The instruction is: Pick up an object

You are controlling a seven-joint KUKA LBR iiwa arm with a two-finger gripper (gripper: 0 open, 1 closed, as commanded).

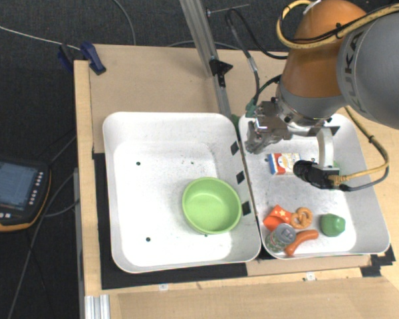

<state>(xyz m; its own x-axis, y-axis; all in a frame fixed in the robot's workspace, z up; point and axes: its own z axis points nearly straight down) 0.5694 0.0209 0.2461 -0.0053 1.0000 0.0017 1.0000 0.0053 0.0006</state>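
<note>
Orange and red toy foods crowd the near edge of the right white plastic bin (pixel 366 178): an orange wedge-shaped piece (pixel 277 214), a small brown pretzel (pixel 302 216) just right of it, a red sausage-shaped toy (pixel 299 240) in front, a round grey-lidded cup (pixel 280 236) at the near left corner, and a green round fruit-like toy (pixel 332 224) to the right. Left of these, in the left white plastic bin (pixel 130 178), a lime-green plastic bowl (pixel 211 205) sits upright toward the near right corner. Farther back in the right bin lies a small white carton with blue and red print (pixel 282 163). Just beyond and left of it hangs the gripper (pixel 258 140), low over the bin's far left part; whether it is clenched or released I cannot tell. Both bins rest on a tan wooden worktop (pixel 153 65).
</note>
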